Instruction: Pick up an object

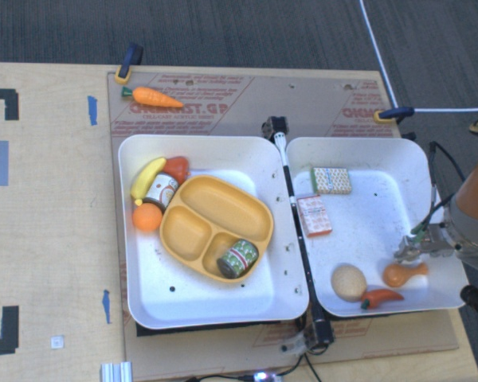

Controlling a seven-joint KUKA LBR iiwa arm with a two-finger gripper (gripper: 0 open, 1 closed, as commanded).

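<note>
The gripper, fingers' spread impossible to tell, hovers just above the orange toy drumstick: light, rigid, slick; grasp its bulb.

carrot on cardboard | blue clamp | tape marks on bench

This looks like a robotics lab rather than a home. The wooden tabletop is marked with blue tape and black tape corners, and a cardboard sheet is clamped to it under two white bins. Toy food fills the bins, cables trail across grey carpet.
</note>
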